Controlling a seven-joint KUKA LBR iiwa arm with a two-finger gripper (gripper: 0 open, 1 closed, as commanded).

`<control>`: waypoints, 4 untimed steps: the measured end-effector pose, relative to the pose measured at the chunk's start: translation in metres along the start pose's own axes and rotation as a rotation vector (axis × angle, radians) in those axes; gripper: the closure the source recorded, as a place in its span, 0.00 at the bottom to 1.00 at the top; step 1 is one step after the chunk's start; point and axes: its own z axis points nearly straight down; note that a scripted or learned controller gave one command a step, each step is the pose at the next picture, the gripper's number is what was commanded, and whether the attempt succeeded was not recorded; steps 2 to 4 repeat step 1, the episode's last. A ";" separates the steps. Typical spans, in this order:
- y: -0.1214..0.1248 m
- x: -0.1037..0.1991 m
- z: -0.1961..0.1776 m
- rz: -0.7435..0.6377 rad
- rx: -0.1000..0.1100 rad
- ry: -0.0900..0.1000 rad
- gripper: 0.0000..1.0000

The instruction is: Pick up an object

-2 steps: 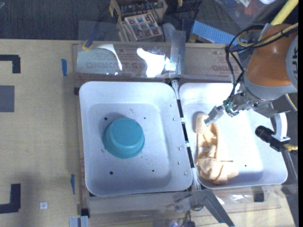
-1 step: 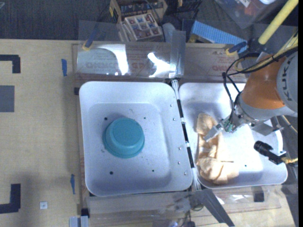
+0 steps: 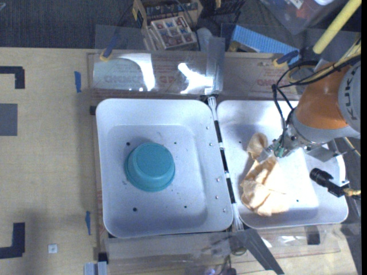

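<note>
Tan cloth (image 3: 261,182) lying crumpled in right bin (image 3: 327,213), looking soft, light, floppy; pinching raised fold near top. Gripper (image 3: 277,150) hovering touching cloth; grip state unclear.

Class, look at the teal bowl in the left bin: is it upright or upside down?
Upside down. The bowl shows a flat closed base on top, with its wider rim resting on the left bin's floor; no hollow is visible.

Colours on the Bench

A teal upturned bowl (image 3: 150,165) sits in the white left bin (image 3: 109,125). A tan, cream-mottled crumpled cloth (image 3: 261,179) lies in the white right bin (image 3: 241,116). The arm (image 3: 324,110) shows an orange band over grey.
</note>
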 end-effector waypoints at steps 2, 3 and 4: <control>0.058 0.016 -0.084 0.132 0.012 0.004 1.00; 0.058 0.016 -0.084 0.132 0.012 0.004 1.00; 0.058 0.016 -0.084 0.132 0.012 0.004 1.00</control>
